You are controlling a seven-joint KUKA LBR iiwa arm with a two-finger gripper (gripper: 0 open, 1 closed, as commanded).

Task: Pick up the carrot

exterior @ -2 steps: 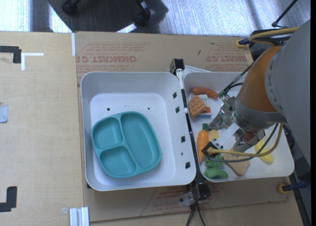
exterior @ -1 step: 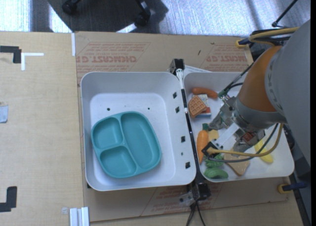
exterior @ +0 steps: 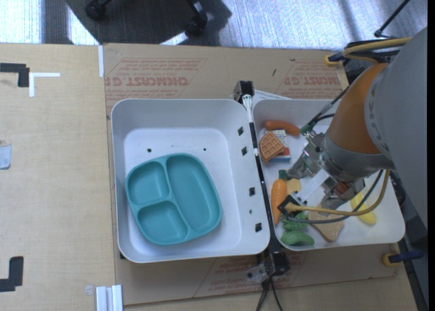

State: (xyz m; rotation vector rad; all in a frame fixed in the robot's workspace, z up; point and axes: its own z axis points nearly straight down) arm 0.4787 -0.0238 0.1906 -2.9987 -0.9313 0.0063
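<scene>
The carrot (exterior: pixel 277 195) lies in the right bin (exterior: pixel 387 229), close against the wall that bin shares with the left bin (exterior: pixel 180 111), its orange body running lengthwise along that wall with a bit of green at its upper end. The end effector (exterior: pixel 293 204) sits low over the right bin, its dark tip just beside the carrot's lower end, perhaps touching it; whether it is spread or pressed together I cannot tell, and nothing shows the carrot pinched. By my reading the pick is at the approach or grasp stage: the carrot rests in the bin, so closing on it and lifting are both left to do. Near the carrot are a waffle (exterior: pixel 272 146) and a sausage (exterior: pixel 282 126) above it and a green piece (exterior: pixel 297 238) below it. The arm (exterior: pixel 380 119) covers much of the right bin, hiding whatever lies beneath it, and the yellow and tan toys past the end effector are partly masked and hard to name. A teal tray (exterior: pixel 174 198) sits in the left bin.
</scene>
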